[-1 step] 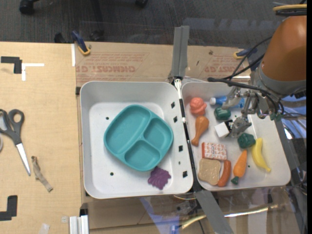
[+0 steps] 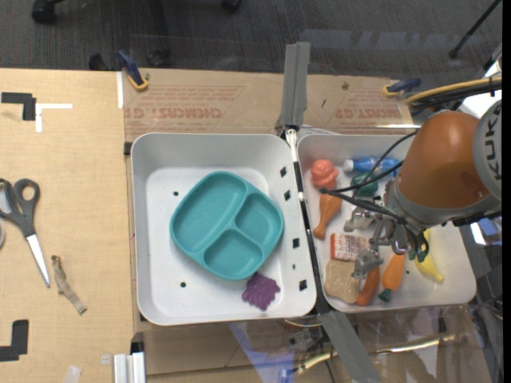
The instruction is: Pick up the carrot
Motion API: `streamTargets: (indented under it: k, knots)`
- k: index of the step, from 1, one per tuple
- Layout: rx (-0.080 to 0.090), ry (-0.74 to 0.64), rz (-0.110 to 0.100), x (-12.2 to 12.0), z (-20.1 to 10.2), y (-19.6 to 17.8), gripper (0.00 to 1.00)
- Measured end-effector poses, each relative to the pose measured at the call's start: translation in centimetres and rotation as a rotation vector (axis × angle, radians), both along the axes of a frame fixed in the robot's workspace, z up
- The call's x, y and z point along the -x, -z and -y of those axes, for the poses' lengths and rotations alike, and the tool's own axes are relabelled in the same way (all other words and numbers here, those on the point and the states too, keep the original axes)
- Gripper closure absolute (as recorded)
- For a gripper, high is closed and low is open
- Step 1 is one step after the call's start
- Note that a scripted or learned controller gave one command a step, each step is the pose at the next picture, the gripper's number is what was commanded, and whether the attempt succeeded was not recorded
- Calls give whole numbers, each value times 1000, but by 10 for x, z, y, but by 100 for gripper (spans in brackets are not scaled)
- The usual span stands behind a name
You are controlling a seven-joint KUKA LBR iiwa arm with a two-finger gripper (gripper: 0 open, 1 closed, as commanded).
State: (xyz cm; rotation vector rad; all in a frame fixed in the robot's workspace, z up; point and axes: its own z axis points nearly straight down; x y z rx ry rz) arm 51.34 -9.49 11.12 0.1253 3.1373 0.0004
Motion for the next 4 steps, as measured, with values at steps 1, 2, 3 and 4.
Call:
streamTargets:
  k: [1, 2, 3, 4]
  knots:
    - [0, 169, 2, -37, -1, 18, 0]
    - [0, 560, 2, -50, -1, 18, 0]
    - [0, 939, 1, -50, 6, 18, 0]
    - [-1, 1289, -2, -74, 4, 19, 0]
